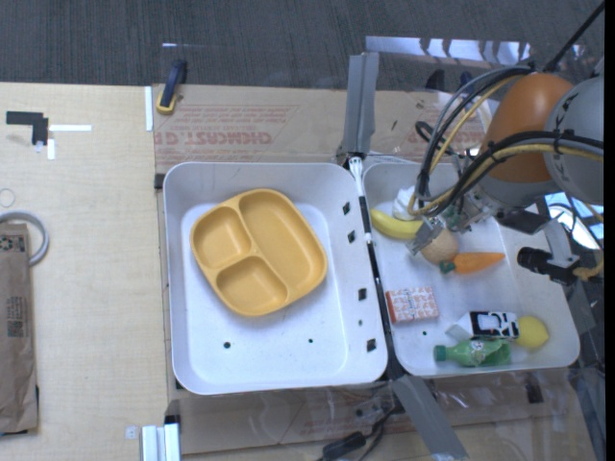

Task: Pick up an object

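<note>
The grey arm's jaws (432,235) hung low in the right white bin (567,349), just above a round tan potato-like object (440,249), beside the yellow banana (394,224); I could not tell whether they were clenched. A good grasp needed a straight descent, centred, avoiding the orange carrot (478,262).

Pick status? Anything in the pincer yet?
Done: the arm has reached into the right bin, with the pincer low over the potato-like object beside the banana and carrot. In hand: nothing visibly gripped; the fingers are too obscured to judge. Left: grasp and lift.
</note>
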Robot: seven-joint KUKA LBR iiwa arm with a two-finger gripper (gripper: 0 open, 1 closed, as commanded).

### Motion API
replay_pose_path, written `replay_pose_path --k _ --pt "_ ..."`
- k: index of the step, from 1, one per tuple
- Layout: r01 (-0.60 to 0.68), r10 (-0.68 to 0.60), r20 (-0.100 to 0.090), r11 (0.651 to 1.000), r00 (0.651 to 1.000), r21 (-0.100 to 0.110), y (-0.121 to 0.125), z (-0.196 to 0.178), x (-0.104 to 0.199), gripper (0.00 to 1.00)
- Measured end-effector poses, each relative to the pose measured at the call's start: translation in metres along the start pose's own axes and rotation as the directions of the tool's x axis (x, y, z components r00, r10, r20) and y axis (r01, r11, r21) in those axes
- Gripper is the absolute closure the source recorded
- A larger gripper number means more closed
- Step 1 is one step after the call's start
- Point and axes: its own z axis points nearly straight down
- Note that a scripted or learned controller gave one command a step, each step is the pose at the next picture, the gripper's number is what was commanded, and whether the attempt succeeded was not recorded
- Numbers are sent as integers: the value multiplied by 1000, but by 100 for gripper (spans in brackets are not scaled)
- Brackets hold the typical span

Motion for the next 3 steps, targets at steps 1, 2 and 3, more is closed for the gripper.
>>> replay_pose_path --k 1,2,3 --pt "-199 199 -1 980 980 1 -22 0 32 0" --pt "-202 202 1 979 979 -1 -22 -10 30 100" --pt "-284 284 1 959 959 2 30 -172 88 100"
